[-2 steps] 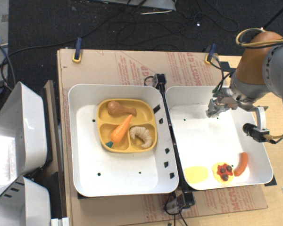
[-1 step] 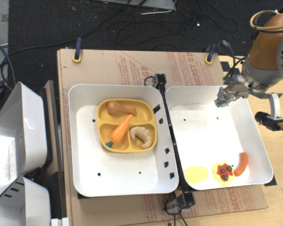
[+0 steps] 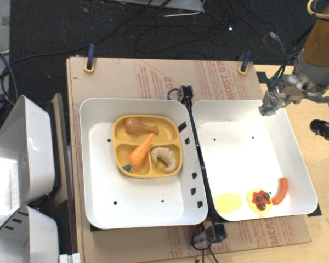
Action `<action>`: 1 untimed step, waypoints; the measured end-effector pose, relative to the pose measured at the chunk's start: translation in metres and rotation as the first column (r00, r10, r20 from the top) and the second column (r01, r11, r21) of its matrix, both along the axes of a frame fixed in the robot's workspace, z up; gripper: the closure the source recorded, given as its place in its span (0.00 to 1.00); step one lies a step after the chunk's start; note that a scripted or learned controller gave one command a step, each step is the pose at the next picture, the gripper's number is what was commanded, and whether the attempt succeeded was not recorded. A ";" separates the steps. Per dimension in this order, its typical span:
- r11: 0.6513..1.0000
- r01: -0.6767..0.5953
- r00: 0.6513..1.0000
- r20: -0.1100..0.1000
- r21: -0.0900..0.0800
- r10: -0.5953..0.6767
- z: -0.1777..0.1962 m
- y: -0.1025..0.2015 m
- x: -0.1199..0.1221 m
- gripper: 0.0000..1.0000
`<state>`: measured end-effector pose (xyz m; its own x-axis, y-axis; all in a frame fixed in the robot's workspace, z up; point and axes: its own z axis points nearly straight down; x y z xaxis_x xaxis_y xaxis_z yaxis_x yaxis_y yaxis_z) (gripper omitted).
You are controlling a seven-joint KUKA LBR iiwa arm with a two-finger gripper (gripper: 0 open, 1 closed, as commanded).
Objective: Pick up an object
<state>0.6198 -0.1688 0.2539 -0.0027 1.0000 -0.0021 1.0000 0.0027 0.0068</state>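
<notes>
My gripper [image 3: 267, 107] hangs over the far right corner of the right bin [image 3: 247, 147], with nothing visible in it. In the right bin's near part lie a flat yellow disc [image 3: 228, 203], a small red and dark toy [image 3: 260, 199] and an orange sausage [image 3: 280, 190]. The left bin [image 3: 98, 163] holds a yellow divided plate [image 3: 120, 147]. On that plate rest a brown drumstick [image 3: 141, 126], an orange carrot [image 3: 141, 150] and a pale shrimp [image 3: 164, 158].
The bins rest on a cardboard sheet [image 3: 153, 75] clamped by two yellow clips [image 3: 89, 64]. White containers [image 3: 19, 152] stand at the far left. Cables cross the dark floor behind the bench.
</notes>
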 end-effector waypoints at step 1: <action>1.000 0.000 1.000 -0.003 0.001 0.000 0.018 0.000 0.001 1.00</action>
<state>0.6206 -0.1688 0.2714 -0.0026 1.0000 -0.0012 1.0000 0.0026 0.0034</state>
